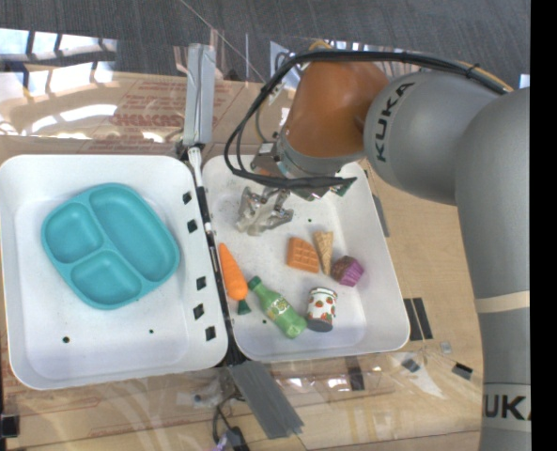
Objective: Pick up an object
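Orange toy carrot (231, 271) lies along the left wall of the right bin (386, 294), touching a green bottle (279, 309). Right of these sit a waffle piece (302, 255), an ice-cream cone (325, 248), a purple item (348, 271) and a small cup (321, 307). The gripper (264, 210) hangs over the bin's upper floor, fingers slightly parted, nothing between them. The left bin (15, 346) holds a teal divided plate (110, 243).

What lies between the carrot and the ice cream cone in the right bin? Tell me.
In the camera view, an orange waffle lies between the carrot and the ice cream cone, on the right bin's white floor.
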`<state>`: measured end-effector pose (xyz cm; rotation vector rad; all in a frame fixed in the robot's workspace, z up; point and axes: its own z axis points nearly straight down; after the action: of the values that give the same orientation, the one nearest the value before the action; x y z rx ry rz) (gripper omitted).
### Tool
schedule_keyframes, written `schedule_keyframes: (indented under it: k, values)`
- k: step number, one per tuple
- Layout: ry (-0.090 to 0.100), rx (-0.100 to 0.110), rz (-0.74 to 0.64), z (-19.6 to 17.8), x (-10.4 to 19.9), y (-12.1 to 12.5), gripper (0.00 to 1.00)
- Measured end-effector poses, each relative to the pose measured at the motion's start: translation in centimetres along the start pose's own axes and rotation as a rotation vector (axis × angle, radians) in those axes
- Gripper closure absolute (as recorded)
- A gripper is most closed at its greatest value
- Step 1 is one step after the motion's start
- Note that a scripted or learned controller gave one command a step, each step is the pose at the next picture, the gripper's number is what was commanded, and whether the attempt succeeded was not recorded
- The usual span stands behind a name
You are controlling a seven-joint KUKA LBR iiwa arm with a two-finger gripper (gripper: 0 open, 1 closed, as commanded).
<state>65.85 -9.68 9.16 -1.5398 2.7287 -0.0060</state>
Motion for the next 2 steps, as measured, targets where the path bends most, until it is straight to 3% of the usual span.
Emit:
schedule_keyframes:
  k: [2]
  values:
    - [0.000,0.000,-0.064,0.03,0.04,0.00,1.00]
